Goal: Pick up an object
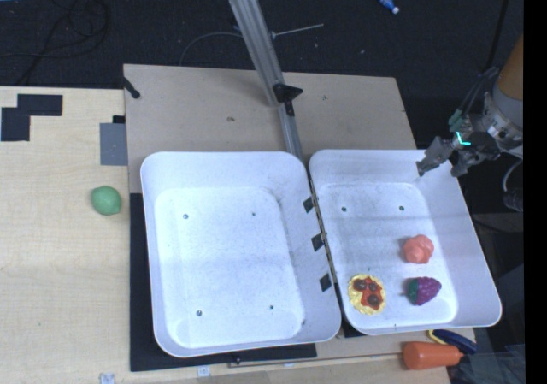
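Observation:
Three small objects lie in the right bin (pixel 367 177): a pink-orange lump (pixel 418 248), a purple grape-like cluster (pixel 423 290) below it, and a yellow disc with red spots (pixel 367 294) near the bin's front left. My gripper (pixel 444 159) hangs above the bin's far right corner, well away from all three. Its two dark fingers stand apart, open, with nothing between them.
The left bin (pixel 171 170) sits beside the right one. A green ball (pixel 106 200) rests on the wooden bench at the left. An orange carrot-like toy (pixel 430 355) lies outside the right bin's front edge. A metal rail (pixel 263 49) slants up behind the bins.

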`<state>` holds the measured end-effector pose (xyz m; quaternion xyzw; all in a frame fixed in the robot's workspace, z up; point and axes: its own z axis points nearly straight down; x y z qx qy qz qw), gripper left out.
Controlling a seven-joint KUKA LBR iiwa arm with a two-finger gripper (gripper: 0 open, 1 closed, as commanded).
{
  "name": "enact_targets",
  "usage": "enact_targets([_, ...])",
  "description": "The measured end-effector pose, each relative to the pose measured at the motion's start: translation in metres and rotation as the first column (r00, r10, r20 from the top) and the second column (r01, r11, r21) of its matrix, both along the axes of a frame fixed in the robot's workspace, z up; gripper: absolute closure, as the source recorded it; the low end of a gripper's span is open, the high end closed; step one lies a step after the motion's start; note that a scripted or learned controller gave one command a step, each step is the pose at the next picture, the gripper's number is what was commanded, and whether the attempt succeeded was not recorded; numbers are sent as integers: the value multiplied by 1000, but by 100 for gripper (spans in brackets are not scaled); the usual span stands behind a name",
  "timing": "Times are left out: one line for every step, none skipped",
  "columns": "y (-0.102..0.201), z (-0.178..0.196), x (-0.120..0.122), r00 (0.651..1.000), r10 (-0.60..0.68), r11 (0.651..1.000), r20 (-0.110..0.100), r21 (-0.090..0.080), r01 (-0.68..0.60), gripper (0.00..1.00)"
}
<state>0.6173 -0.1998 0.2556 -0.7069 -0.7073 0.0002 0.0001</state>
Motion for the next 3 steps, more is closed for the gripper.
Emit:
enact_targets([0, 0, 0, 1000, 0, 1000, 0, 0, 0, 0])
enact_targets([5, -62, 0, 1000, 1, 1000, -5, 1, -1, 0])
enact_targets([13, -119, 6, 1000, 0, 1000, -5, 1, 0, 0])
